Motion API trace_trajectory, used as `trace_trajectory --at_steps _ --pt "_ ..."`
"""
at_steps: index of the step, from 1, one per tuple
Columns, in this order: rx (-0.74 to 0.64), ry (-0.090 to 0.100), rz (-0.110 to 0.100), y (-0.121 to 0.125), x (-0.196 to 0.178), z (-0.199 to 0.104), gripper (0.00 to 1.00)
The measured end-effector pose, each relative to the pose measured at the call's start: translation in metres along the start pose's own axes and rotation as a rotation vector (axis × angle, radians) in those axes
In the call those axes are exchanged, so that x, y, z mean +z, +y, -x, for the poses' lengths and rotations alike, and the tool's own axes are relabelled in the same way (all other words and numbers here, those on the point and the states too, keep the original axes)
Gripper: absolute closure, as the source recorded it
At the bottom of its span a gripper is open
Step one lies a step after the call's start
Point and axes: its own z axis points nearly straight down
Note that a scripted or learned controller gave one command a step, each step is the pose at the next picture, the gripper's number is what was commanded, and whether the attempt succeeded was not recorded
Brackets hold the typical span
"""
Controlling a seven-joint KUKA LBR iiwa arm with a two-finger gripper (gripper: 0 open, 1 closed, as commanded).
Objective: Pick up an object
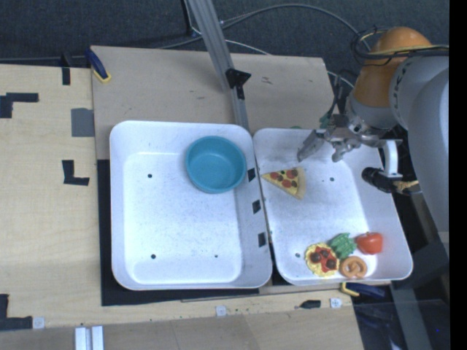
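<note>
Nearest the camera, at abt 5 o'clock in the right bin point(379, 217), sits a cluster of toy food: a small round pizza point(321, 259), a pretzel point(354, 267) just beside it, a green leafy piece point(341, 243) touching both, and a red tomato point(370, 243) at the cluster's 2 o'clock. Farther back, near the bin's left wall at abt 10 o'clock, a pizza slice point(285, 181) lies flat w/ its tip pointing toward 4 o'clock, apart from the rest. In the left bin point(146, 232), a blue bowl point(215, 164) stands upright at abt 1 o'clock, close to the back wall. Farther still, the tool point(322, 150) hangs over the right bin's back edge at abt 12 o'clock, its two fingers spread apart w/ nothing between them, up and to the right of the pizza slice, not touching it. Behind it the arm point(394, 79) w/ its orange band comes in from 3 o'clock over the desk point(160, 86).
</note>
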Motion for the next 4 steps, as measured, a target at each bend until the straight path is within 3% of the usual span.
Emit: trace_trajectory --at_steps 1,4 --pt "-0.001 -0.001 0.004 0.001 -0.012 0.0 1.0" --pt "0.0 -0.001 0.007 0.005 -0.162 -0.006 1.0"
